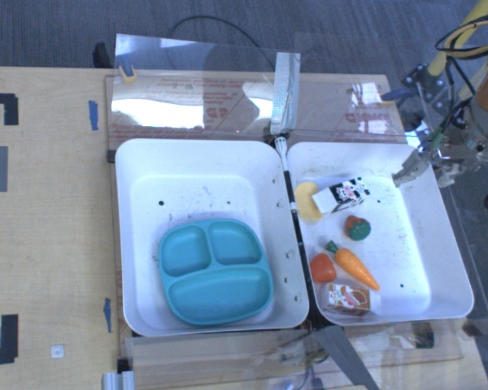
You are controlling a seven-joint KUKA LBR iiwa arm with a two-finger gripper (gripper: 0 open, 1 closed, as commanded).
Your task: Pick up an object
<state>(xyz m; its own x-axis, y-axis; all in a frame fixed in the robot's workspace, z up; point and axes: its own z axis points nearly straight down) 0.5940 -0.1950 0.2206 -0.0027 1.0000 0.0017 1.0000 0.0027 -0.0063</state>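
Two white bins side by side on the counter (49, 218): left bin (138, 169) with a blue divided plate (215, 270) in its lower half, right bin (423, 250) with the small things. Taking the carrot (354, 265) as landmark: orange, leafy end toward upper left, near the middle of the right bin. Just above it, a green and red round toy (358, 227). Touching or almost touching its left side, a red-orange tomato-like piece (322, 267). Just below, a small packet (346, 298) with a red and white label, near the bin's lower rim. Further above and left, a yellow piece (308, 201) against the dividing wall, with a black-and-white carton (349, 192) just beside it. Well up and right of the carrot, gripper (407, 173) over the right bin's upper right rim, apart from every item, holding nothing; finger spread too small and blurred, cannot tell whether wide or narrow
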